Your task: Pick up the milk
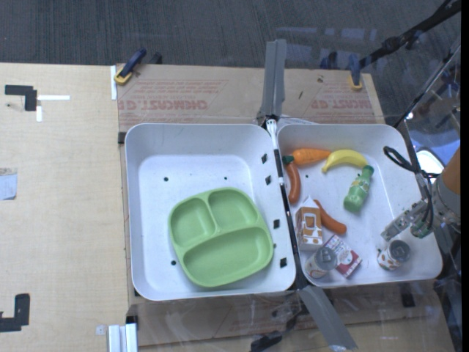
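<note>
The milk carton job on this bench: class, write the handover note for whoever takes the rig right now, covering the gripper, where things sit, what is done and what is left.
Gripper: over the right white bin, near its right wall; fingers unclear.
Milk: small white and orange carton lying in the right bin's left half, beside a hot dog sausage, well apart from the gripper.
Nearby: green bottle, yellow banana. Green divided plate in the left white bin.
Done: nothing lifted.
Left: reach the carton, grasp, lift.
</note>
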### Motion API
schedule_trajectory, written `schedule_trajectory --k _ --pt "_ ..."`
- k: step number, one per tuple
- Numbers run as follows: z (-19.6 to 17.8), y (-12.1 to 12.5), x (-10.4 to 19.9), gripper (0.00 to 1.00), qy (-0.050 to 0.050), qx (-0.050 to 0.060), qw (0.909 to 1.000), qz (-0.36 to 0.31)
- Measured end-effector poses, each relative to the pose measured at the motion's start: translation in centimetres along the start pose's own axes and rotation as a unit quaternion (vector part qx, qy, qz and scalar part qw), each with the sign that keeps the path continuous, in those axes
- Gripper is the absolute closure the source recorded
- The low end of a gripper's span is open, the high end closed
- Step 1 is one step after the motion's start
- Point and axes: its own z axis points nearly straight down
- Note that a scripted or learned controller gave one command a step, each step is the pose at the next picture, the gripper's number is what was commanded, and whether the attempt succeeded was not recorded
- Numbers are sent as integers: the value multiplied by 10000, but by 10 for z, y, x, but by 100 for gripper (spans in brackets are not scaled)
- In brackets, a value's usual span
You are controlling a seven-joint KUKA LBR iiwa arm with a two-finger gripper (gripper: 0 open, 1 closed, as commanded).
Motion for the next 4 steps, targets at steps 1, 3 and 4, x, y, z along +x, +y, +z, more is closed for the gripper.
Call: schedule_trajectory --k 1,3,4 --pt "-134 45 13 100 6 24 9827 1850" --pt "-49 -2 1 0 19 30 9908 1352" --pt "-49 -2 1 0 19 29 9908 1352"
